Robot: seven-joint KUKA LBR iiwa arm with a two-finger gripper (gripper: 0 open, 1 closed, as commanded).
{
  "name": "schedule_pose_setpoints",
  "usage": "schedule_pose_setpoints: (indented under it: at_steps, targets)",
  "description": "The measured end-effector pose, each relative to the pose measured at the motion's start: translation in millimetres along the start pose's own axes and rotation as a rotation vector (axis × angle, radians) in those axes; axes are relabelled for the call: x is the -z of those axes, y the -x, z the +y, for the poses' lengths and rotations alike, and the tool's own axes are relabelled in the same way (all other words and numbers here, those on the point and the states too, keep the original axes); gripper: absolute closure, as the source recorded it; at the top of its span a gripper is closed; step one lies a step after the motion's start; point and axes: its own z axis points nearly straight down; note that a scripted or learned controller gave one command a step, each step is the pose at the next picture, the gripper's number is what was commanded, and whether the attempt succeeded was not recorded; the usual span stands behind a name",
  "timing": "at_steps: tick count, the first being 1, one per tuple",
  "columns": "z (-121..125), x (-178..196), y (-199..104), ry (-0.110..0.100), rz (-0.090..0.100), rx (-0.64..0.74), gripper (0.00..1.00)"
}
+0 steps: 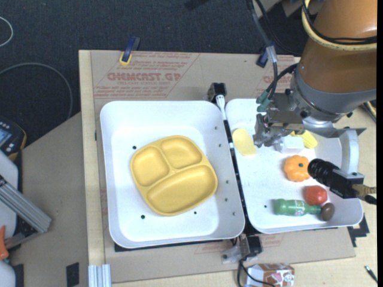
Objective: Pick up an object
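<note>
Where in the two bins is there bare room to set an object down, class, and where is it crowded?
Left bin: bare floor all round the yellow plate. Right bin: a free patch between the pale yellow piece and green bottle. Crowded: its right side, round the orange pumpkin and red tomato.

yellow divided plate (173,175) in left bin (114,160), cardboard sheet (149,70) beneath

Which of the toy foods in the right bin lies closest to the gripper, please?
The pale yellow piece at the bin's left side, just left of the gripper. The orange pumpkin, red tomato and green bottle lie nearer the camera.
</note>
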Motion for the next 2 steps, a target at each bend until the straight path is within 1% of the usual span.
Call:
schedule_pose_setpoints:
  at_steps: [1,2]
  targets:
    - [6.8,-49.6,16.1,-0.002,0.000,-0.005,1.00]
    - [-0.7,-77.2,-65.4,-0.002,0.002,0.006,1.00]
